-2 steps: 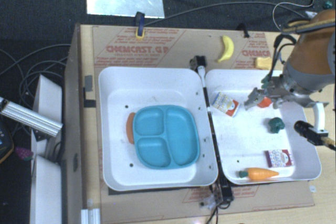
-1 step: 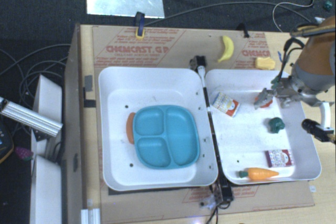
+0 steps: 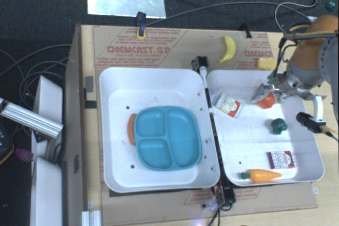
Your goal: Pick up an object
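Observation:
My gripper (image 3: 268, 95) is low over the far part of the right bin (image 3: 233, 166), at a small red-orange object (image 3: 267, 102) that lies right under its tip. The arm's body hides how the gripper meets the object. Elsewhere in this bin lie a white and red carton (image 3: 228, 105) to the left, a dark green lump (image 3: 278, 125) below the gripper, a red packet (image 3: 280, 159) and a carrot (image 3: 260, 175) at the near edge.
In the left bin (image 3: 114, 87) a blue divided plate (image 3: 167, 136) has an orange sausage-like piece (image 3: 131, 128) at its left side. A banana (image 3: 229, 49) and a yellow block (image 3: 266, 63) lie on the cardboard behind the bins. Cables run off the bench's left.

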Robot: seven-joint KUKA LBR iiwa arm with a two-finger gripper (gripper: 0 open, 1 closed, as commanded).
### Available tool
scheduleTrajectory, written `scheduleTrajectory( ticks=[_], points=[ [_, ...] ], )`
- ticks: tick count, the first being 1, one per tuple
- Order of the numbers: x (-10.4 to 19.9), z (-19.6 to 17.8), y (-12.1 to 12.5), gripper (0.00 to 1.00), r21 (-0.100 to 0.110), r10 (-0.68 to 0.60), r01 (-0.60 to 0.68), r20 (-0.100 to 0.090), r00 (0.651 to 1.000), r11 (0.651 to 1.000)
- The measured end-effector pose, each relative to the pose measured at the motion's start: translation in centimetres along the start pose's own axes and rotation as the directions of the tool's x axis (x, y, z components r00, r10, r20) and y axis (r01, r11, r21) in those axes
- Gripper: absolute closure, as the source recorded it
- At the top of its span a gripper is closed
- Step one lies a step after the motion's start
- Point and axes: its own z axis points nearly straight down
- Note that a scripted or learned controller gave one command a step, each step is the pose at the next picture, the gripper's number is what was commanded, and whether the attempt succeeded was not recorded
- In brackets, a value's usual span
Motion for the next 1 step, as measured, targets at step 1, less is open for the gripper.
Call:
scheduleTrajectory(
  ticks=[1],
  points=[
    [-0.02, -1.24, 0.19, 1.0, -0.006, -0.003, 0.003, 0.002, 1.0, 1.0]
  ],
)
